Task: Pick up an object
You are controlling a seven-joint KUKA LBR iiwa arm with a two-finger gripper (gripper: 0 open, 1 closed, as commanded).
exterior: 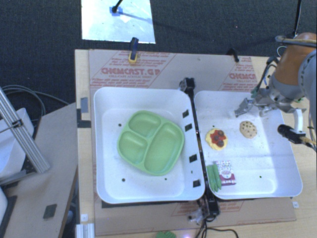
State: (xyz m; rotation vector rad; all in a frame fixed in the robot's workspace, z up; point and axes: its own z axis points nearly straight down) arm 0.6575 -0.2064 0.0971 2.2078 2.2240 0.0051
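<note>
- Bins sit side by side on the bench, touching along a black clipped seam down the middle.
- Nearest in the right bin [282, 182], close to its front-left corner, lie a green pea-pod toy [213, 176] and, touching its right side, a small red-and-white carton [226, 173].
- Further back in that bin rests a little toy pizza [217, 138], yellow with red topping, with a chocolate-chip cookie [248, 129] near it on the right, the two apart.
- Left bin [106, 133] holds a green divided plate [150, 142] with three compartments, lying flat near its middle.
- Furthest back, the gripper [243, 108] hangs over the right bin's rear part, just behind the cookie; whether its fingers are parted or closed cannot be told, and nothing is seen between them.
</note>
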